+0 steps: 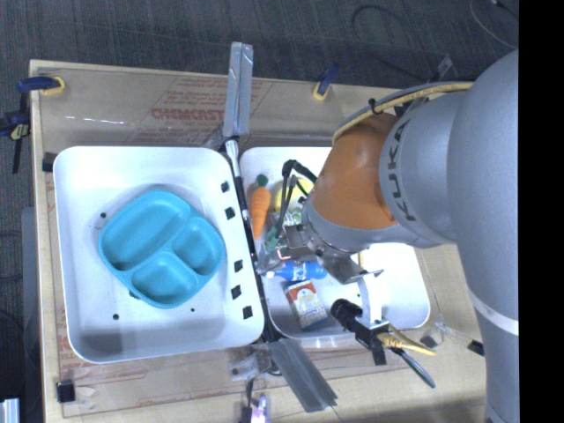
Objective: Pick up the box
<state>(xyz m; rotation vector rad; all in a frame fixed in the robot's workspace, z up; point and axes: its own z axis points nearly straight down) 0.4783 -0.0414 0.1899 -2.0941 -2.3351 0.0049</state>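
Note:
A small box (306,305) printed in red and white lies near the front left corner of the right bin (407,302). My gripper (282,252) hangs low over that bin's left side, just above and behind the box, close to a blue and white packet (299,272). The grey arm with its orange band covers most of the bin behind it. Nothing can be seen held.
An orange carrot (260,208) lies along the right bin's left wall, with a yellow-green item (281,196) beside it. The left bin (79,324) holds a blue divided tray (162,246). A metal divider (239,236) separates the two bins.

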